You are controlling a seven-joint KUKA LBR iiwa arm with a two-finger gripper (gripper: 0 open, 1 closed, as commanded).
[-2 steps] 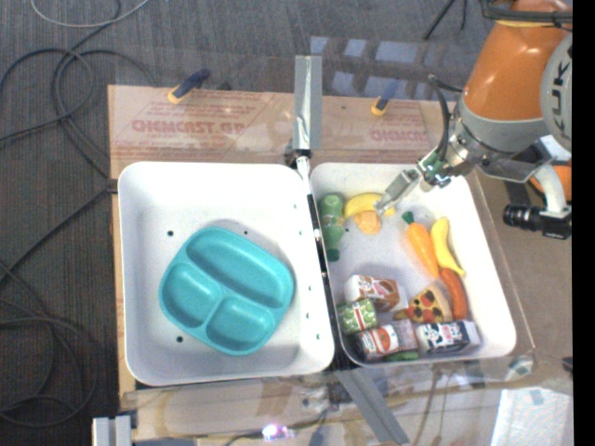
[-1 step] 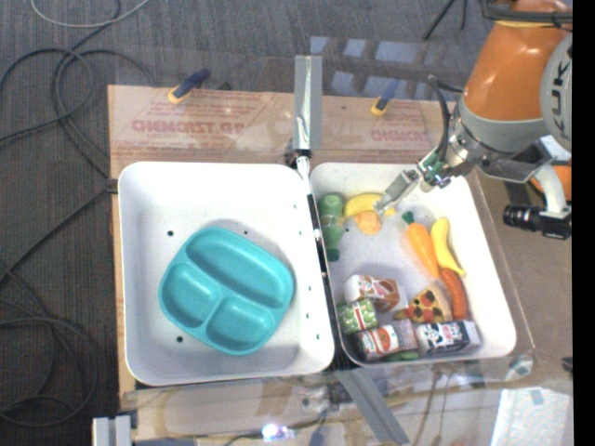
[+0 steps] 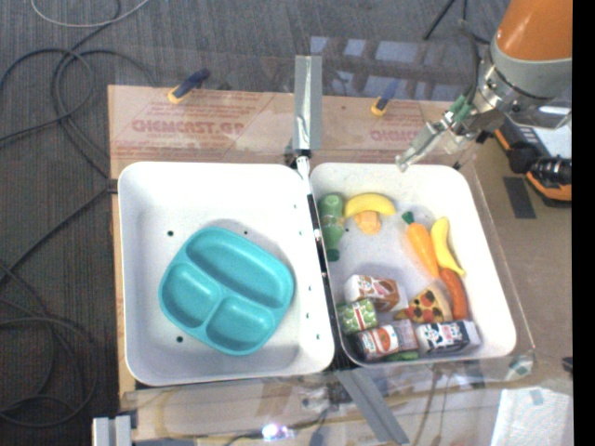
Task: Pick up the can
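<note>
Can [image 3: 388, 341]: lies on its side at the near edge of the right bin [image 3: 491, 249], red-and-white label, well below and a little left of the jaws. Green carton [image 3: 356, 316] touches its left end; dark carton [image 3: 441, 335] just beside its right end. Pizza slice [image 3: 429, 302] and sausage [image 3: 455, 292] just behind those. Carrot [image 3: 421, 245] and banana [image 3: 445, 244] sit mid-bin, nearer the jaws. Teal divided plate [image 3: 227, 289] in the left bin [image 3: 139, 212], far left of the jaws. Gripper [image 3: 418, 149] hangs over the right bin's far rim, holding nothing; jaw gap cannot be made out.
</note>
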